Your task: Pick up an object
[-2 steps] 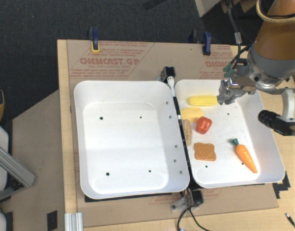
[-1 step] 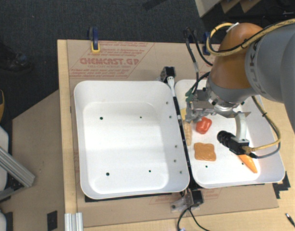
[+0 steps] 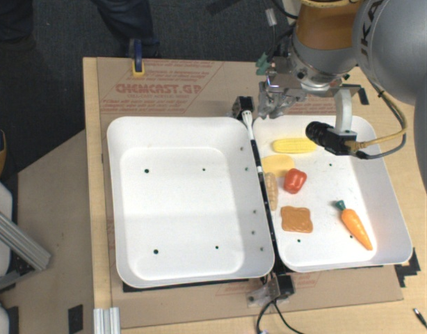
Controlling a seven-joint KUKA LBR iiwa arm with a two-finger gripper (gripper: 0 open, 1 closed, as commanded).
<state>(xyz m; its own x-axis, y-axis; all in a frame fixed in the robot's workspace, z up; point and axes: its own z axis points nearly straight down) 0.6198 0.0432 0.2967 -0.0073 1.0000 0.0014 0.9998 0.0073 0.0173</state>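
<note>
The right bin holds several toy foods. A yellow corn cob lies near its far left, with a pale yellow piece just in front of it. Beside that sit a red pepper and a tan bread stick along the left wall. A brown toast slice lies nearer the front, and an orange carrot lies at the front right. My gripper hangs over the bin's far left corner, above and behind the corn, with nothing seen in it.
The left bin stands beside the right one, sharing a middle wall. A black cable-mounted part on the arm hangs over the right bin's far side. A yellow clamp sits at the board's far edge.
</note>
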